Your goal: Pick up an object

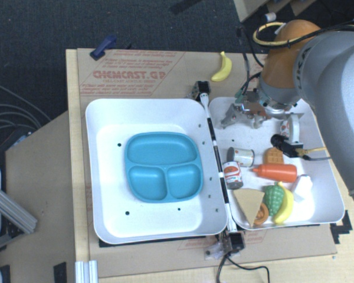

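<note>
Camera view: hovering at the right bin's [324,208] far end, hand [246,112] carrying nothing visible; grip state impossible to tell. Still lying below the hand, toward the near end: can [232,173], carrot [277,171], banana [285,206]. Picking not yet done.

Right white bin [324,208], front half: orange plastic carrot [276,171] lying sideways; small red-labelled can [232,174] on its side, just beside a white cup [243,155]; tan wedge [249,202] at the near wall; green ridged toy vegetable [275,197] touching a yellow banana [287,206].
</note>
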Robot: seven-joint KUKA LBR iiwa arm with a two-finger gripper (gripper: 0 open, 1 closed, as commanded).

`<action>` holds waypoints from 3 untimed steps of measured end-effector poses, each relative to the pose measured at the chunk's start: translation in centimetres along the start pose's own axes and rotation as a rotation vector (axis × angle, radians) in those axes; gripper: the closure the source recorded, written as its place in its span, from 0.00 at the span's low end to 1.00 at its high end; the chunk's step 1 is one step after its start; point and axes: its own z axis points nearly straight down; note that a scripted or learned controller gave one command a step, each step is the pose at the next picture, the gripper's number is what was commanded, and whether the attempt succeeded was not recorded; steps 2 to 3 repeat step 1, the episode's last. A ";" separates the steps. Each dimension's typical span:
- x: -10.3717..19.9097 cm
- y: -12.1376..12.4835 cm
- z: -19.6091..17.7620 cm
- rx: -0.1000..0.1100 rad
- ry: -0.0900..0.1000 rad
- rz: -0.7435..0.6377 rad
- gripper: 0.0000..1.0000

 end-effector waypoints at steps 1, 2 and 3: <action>0.0 0.1 -1.0 -0.002 -0.001 0.000 1.00; 0.0 0.1 -1.0 -0.002 -0.001 0.000 1.00; 0.0 0.1 -1.0 -0.002 -0.001 0.000 1.00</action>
